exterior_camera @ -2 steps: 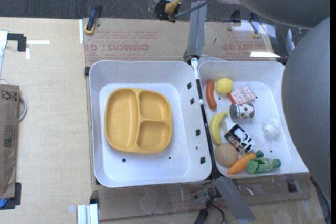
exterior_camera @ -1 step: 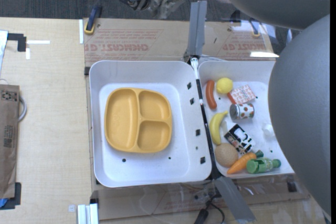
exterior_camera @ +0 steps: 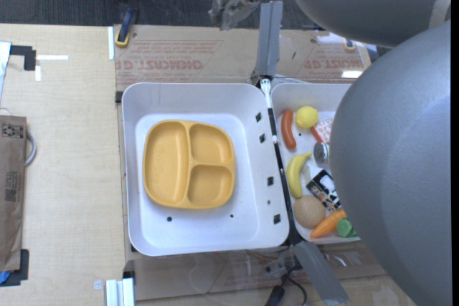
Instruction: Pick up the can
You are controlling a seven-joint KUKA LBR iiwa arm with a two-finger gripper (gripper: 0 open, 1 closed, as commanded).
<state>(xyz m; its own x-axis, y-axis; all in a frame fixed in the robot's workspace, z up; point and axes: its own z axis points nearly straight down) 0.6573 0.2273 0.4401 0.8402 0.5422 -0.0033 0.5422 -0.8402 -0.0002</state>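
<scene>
The can (exterior_camera: 320, 151) shows as a small silver piece in the right bin (exterior_camera: 281, 92). It lies between a banana (exterior_camera: 296, 174) and the grey arm (exterior_camera: 401, 175), which hides most of it. The gripper (exterior_camera: 233, 0) hangs high beyond the bins' far edge, over the cardboard, well away from the can. Nothing is visibly held in it.
The left bin (exterior_camera: 136, 226) holds a yellow divided plate (exterior_camera: 189, 163). Around the can lie a red sausage (exterior_camera: 288, 129), a lemon (exterior_camera: 307, 116), a black-and-white box (exterior_camera: 324, 188), a brown round item (exterior_camera: 309, 211) and a carrot (exterior_camera: 326, 223). The arm covers the right bin's right part.
</scene>
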